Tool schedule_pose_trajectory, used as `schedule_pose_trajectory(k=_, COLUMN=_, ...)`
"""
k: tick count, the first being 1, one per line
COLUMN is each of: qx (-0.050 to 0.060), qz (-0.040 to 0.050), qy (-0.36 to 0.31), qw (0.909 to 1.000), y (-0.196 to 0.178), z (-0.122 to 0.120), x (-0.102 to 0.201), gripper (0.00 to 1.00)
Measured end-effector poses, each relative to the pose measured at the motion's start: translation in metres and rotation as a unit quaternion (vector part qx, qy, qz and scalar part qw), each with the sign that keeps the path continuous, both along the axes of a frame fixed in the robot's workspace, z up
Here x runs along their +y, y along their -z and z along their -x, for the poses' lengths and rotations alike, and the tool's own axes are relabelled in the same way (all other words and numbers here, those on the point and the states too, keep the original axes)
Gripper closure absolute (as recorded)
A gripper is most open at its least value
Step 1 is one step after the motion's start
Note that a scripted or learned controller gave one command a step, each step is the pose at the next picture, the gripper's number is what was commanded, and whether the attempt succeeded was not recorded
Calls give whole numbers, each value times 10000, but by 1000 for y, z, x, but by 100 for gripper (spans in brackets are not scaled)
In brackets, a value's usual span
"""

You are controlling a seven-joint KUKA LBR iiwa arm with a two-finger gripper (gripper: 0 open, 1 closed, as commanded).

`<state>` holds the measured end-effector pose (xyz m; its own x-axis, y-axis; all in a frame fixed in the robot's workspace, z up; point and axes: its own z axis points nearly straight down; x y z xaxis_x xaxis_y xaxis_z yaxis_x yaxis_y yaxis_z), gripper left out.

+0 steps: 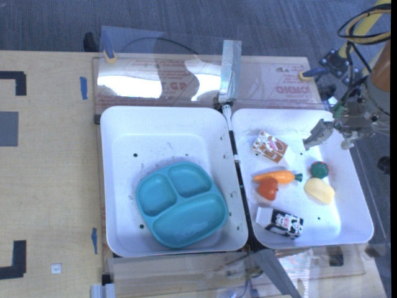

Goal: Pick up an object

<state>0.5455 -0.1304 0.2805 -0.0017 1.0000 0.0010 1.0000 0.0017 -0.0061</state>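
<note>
Overhead, open gripper (332,136) – above right bin (356,185)

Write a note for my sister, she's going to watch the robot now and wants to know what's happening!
Gripper: open, holding nothing, hovering over the upper right part of the right white bin.

In the right bin: a small brown and white printed carton, an orange toy carrot touching a red-orange toy piece, a green round toy beside a pale yellow lemon-shaped toy, and a black and white cow-print carton.

In the left white bin: a teal divided plastic plate.

Done: nothing picked up. Left: go down, grip one object, lift it.
</note>
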Motion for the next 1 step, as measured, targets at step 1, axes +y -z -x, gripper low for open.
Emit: schedule_pose_trajectory(k=1, qx=-22, qz=14, qy=975, qw=9952, y=-45, z=-60, x=16, gripper=0)
